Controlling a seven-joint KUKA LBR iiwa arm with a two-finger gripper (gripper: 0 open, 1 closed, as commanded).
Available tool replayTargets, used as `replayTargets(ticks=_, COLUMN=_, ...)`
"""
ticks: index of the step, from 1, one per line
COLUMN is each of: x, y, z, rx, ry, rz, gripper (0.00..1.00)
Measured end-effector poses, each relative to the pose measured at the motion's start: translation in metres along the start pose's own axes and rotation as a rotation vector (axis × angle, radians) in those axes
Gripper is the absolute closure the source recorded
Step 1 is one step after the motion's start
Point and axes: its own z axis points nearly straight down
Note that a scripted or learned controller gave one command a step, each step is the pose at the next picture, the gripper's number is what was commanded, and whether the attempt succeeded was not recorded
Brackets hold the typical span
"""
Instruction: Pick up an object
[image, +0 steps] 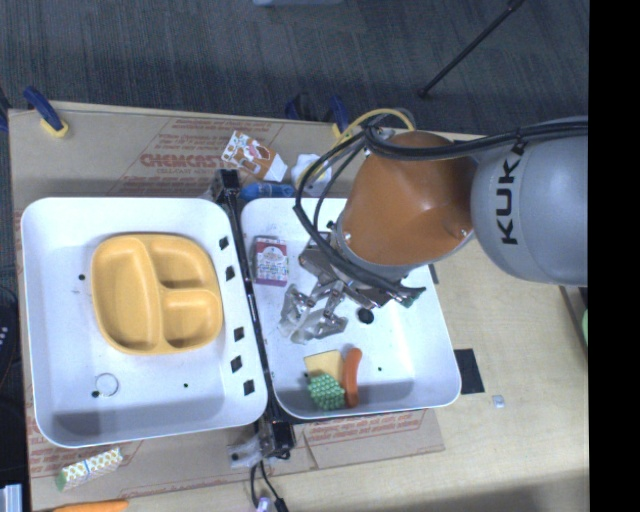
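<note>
Claw (312, 318): you can't tell its state, low in the right bin (425, 345).
Carrot (351, 370): beside green block (325, 391).

Two bins (40, 300); one yellow tray (155, 292); one card (270, 260); by the gripper (318, 312), one carrot (351, 370), one green block (325, 391), one yellow block (322, 362).

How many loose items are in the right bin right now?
4: a red packet near the bin's upper left, and a yellow block, green piece and carrot clustered at the lower edge. The arm may hide others.
</note>
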Motion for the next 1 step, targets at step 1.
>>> replayTargets(ticks=1, x=-0.0509, y=0.0330, z=0.0005, rx=0.000, ry=-0.001, rz=-0.284, gripper=1.00)
